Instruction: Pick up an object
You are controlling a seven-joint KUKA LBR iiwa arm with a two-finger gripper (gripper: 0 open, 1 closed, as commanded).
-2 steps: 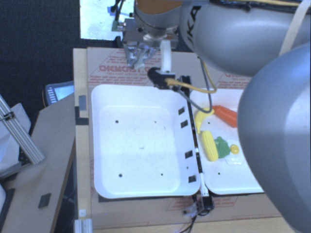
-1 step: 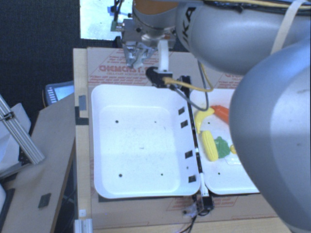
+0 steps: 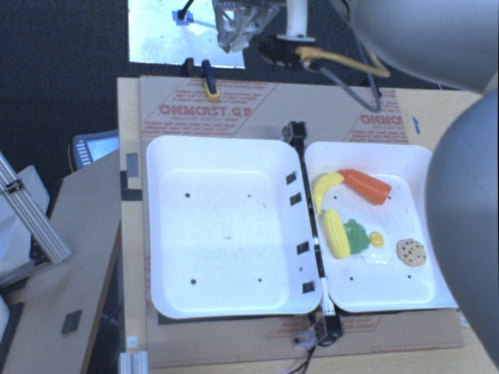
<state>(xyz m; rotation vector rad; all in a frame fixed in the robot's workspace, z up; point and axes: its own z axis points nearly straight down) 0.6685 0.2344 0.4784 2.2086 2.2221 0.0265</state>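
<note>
The right bin [image 3: 413, 291] holds several toy foods. A yellow banana [image 3: 326, 187] lies at its upper left, touching an orange carrot [image 3: 365, 185] to its right. Below them a yellow corn cob [image 3: 336, 234] rests against a green leafy piece [image 3: 358, 236]. A small fried egg [image 3: 376, 241] and a brown cookie [image 3: 411, 252] lie further right. My gripper [image 3: 232, 36] hangs high at the top of the view, beyond the far edge of the left bin and well away from every item. Nothing hangs below it.
The left bin [image 3: 222, 232] sits beside the right one, with a black clamp strip [image 3: 306, 216] along the shared edge. The grey arm [image 3: 437, 37] fills the upper right and covers the right bin's far right side. A yellow-tipped clamp [image 3: 209, 80] sits on the board behind the bins.
</note>
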